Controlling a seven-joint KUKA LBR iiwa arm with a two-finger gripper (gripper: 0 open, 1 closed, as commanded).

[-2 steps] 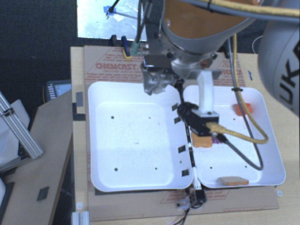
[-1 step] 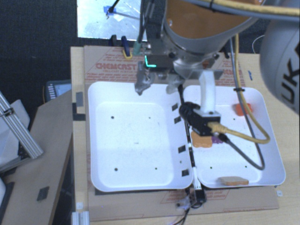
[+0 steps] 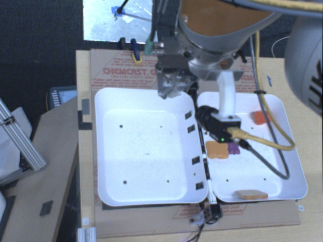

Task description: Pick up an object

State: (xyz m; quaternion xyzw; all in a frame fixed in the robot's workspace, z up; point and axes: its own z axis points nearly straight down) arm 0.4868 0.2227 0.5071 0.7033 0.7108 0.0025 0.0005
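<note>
The gripper (image 3: 170, 87) is seen at the far right corner of the left bin (image 3: 141, 150), just above its far rim and close to the wall shared with the right bin (image 3: 250, 175). Whether it is set wide or narrow cannot be told from this slanted view, and nothing can be seen held in it.

All 4 candidate things lie in the right bin. A flat orange piece (image 3: 217, 150) rests near the bin's left wall, about midway between far and near edges, with a small purple piece (image 3: 233, 148) touching or just beside its right side. A red piece (image 3: 259, 117) lies toward the far right corner. A tan block (image 3: 251, 194) lies against the near edge, its long axis running along that edge.

The pick is judged not yet begun, since the gripper is over the other bin from every thing. The relation that matters is this: the orange piece is judged the nearest target, lying across the shared wall to the right of the gripper and toward the near edge. Its longer side appears to run roughly left to right, so a grasp across the shorter side would be favoured. With the purple piece so close, 2 things might be caught or nudged at once.
</note>
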